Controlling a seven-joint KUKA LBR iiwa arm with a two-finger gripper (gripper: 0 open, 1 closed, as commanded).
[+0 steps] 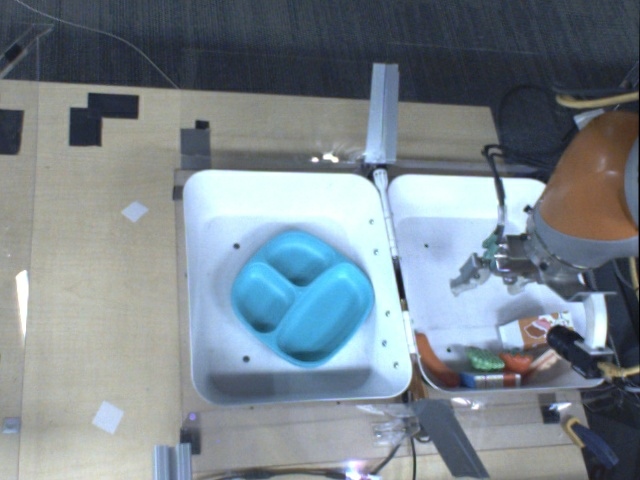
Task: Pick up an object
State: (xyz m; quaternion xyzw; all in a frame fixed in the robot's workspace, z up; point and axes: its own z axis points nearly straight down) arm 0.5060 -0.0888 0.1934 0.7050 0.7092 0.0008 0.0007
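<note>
Much of the right-hand shallow white bin (440, 218) is hard to read: the grey arm with its orange band (598, 193) comes in from the right and covers the bin's far right part, and the small things heaped along its near wall overlap one another. Among them a curved orange-red piece (432, 359) lies at the near left corner, a green item (483, 358) sits beside it, a blue-tipped one (480, 378) lies next to that, and a white packet with red print (538, 329) rests partly under a black part of the arm (572, 350). What each of these is cannot be made out.

The metal pincer (467, 276) hangs over the bare middle floor of the right bin, pointing left, its two fingers apart with nothing between them. It is well apart from the heap at the near wall.

In the left-hand white bin (215, 208) lies a bright blue plastic tray with three compartments (302, 295), set at a slant, fully in sight near the middle. Both bins sit side by side on the pale wooden surface (90, 268).
</note>
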